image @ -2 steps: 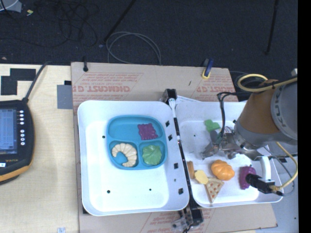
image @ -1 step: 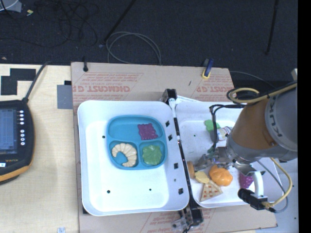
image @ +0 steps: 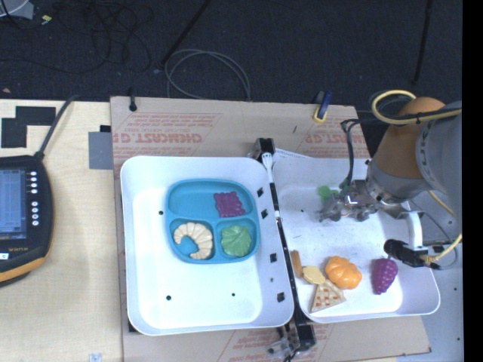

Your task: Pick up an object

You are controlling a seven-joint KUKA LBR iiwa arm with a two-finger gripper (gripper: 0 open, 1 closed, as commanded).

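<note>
We saw the counter (image: 68,292) carrying a cardboard sheet (image: 226,130) with two white bins side by side, left bin (image: 143,277) and right bin (image: 419,296), and a teach pendant (image: 23,213) lay at its left edge.

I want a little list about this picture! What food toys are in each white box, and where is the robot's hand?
left bin: holds a blue tray with three sections
blue tray: croissant, green lettuce, purple piece
right bin: orange pumpkin-like toy, purple grapes, waffle piece, small green thing
gripper: low over the right bin's upper part, beside the small green thing
holding anything: cannot tell
</note>
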